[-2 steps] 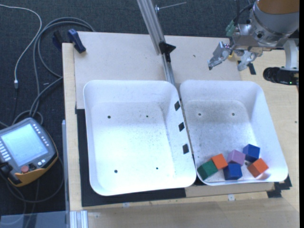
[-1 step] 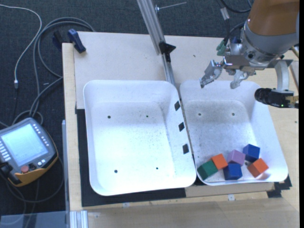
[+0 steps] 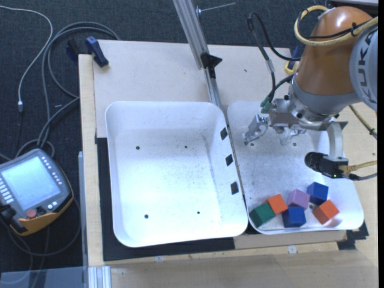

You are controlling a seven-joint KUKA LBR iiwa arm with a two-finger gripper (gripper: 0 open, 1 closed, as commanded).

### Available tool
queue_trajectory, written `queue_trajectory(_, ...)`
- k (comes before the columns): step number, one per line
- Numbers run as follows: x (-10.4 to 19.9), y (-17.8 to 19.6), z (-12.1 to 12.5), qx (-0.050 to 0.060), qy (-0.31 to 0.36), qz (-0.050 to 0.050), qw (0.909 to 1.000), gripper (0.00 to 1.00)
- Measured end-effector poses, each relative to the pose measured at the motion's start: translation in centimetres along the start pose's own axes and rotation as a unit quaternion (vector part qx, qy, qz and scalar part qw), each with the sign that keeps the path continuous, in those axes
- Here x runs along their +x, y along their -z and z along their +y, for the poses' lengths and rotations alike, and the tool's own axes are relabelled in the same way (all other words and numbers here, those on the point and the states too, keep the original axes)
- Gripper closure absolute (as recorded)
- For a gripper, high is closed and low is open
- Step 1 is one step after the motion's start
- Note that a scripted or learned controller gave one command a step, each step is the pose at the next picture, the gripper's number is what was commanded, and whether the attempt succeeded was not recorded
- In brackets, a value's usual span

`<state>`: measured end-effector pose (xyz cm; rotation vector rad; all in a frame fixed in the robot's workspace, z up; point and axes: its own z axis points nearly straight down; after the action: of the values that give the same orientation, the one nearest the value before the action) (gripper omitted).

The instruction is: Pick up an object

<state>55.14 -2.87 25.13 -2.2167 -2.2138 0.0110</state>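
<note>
Hand poised over the far half of the right bin, near its left wall; grip impossible to make out. Clustered along that bin's near edge: green block, two orange blocks, two blue blocks, purple block. Left bin alongside on the table.

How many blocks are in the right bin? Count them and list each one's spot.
6, all clustered at the near end: green block, orange block, dark blue block, purple block, blue block, second orange block. More may be hidden underneath.
</note>
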Motion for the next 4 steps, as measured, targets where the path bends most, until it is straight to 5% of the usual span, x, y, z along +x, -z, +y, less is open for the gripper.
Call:
queue_trajectory(1, -10.2, 4.7, 4.5, -0.010, -0.002, -0.003, 0.9999, 0.00)
queue_trajectory(2, -4.7, 9.7, 10.1, -0.011, 0.005, -0.001, 0.9999, 0.00)
queue_trajectory(3, -1.9, 9.9, 10.5, -0.008, 0.003, -0.001, 1.0000, 0.00)
queue_trajectory(4, 0.9, 11.2, 7.9, -0.004, 0.003, 0.000, 1.0000, 0.00)
